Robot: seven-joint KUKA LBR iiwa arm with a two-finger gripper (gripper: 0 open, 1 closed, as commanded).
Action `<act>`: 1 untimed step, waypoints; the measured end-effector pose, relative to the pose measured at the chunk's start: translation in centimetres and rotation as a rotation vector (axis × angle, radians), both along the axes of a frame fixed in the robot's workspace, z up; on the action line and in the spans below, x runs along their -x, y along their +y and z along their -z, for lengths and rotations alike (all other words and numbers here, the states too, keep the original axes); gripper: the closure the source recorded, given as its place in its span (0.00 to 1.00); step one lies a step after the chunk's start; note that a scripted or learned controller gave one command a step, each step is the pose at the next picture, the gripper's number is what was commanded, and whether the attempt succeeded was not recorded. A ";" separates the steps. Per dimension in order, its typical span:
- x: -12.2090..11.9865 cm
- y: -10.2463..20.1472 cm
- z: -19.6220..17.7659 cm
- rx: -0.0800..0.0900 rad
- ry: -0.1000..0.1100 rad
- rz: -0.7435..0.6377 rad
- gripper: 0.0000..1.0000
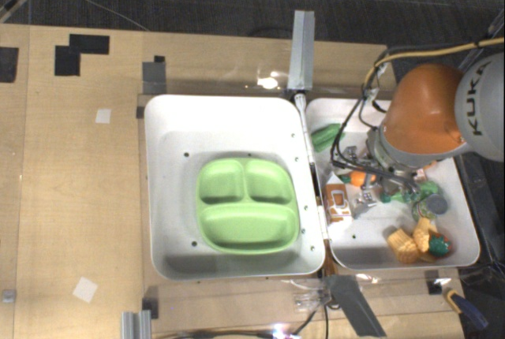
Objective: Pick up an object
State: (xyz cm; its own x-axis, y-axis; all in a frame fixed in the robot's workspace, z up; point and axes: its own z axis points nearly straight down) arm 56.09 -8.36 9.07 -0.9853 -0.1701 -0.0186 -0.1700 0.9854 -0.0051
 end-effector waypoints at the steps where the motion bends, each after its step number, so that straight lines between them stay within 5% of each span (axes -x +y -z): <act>1: 1.0 -5.7 0.0 0.008 0.001 -0.360 0.00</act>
